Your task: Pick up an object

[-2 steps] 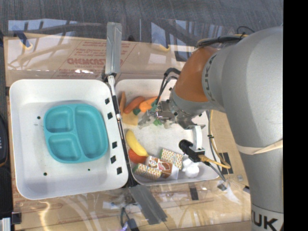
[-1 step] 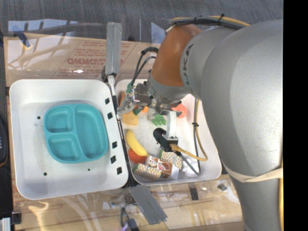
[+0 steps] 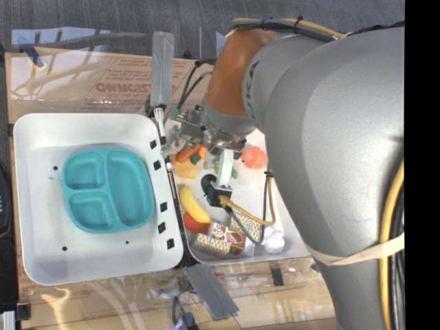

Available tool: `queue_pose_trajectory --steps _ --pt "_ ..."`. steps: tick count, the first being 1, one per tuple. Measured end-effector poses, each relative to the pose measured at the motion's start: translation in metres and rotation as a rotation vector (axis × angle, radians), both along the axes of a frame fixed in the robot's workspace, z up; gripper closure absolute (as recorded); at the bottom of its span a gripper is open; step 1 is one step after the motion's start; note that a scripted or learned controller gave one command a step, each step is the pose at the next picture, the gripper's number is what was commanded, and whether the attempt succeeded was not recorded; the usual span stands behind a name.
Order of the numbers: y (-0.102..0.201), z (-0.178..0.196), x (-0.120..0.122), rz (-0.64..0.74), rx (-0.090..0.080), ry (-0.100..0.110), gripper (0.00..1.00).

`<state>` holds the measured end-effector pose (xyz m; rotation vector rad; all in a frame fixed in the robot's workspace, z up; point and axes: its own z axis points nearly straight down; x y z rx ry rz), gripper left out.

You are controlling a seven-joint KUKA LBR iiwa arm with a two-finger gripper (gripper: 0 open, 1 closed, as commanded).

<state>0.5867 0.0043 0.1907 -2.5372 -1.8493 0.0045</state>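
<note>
Arm: the big grey arm [image 3: 330,129] sweeps in from the right and hangs over the right bin, its orange band [image 3: 230,71] sitting above the wrist.
Gripper: the gripper [image 3: 206,146] is down low over the far end of the right bin, right among the clutter; whether it is spread or pinched together cannot be told from this angle.
Right bin: the right bin [image 3: 285,243] is crowded, with a yellow banana [image 3: 192,205] just beside the dividing wall, a small printed box [image 3: 220,238] near the front edge, a pink ball [image 3: 254,158] further back, and an orange piece [image 3: 185,155] close under the gripper.
Left bin: the left bin [image 3: 34,239] carries a teal divided tray [image 3: 108,188] lying flat, well apart from the gripper.
Bench: brown cardboard [image 3: 89,81] shows behind the bins.
</note>
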Motion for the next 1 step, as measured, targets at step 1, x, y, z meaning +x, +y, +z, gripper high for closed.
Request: queue_pose_trajectory --steps 1 --pt "-0.0760 0.0004 0.0045 0.276 0.001 -0.001 0.00"
